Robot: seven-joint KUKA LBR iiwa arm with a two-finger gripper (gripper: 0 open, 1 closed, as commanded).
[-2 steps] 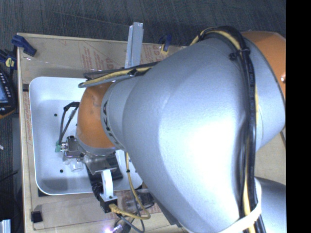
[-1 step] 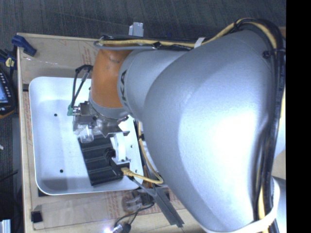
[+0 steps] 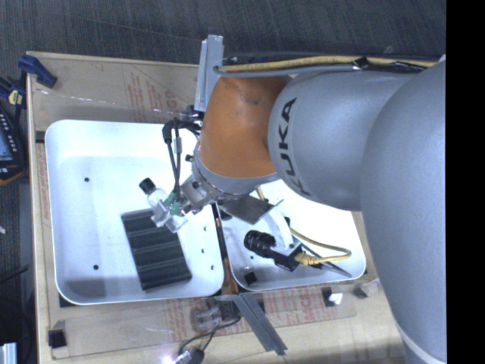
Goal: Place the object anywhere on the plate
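A black ribbed rectangular slab (image 3: 155,249) lies flat in the left bin (image 3: 83,203), near its front right corner and turned slightly askew. My gripper (image 3: 164,205) hangs low over the slab's far right corner, close to the wall between the two bins. I cannot tell whether it touches the slab. Nothing is visibly held. The grey arm, with its orange band (image 3: 235,131), reaches in from the right and hides most of the right bin (image 3: 345,268).
The left bin's floor to the left of and beyond the slab is bare white. A metal bracket (image 3: 254,321) and clamps sit on the wooden bench edge in front of the bins. Blue clamps (image 3: 36,68) lie at the far left corner.
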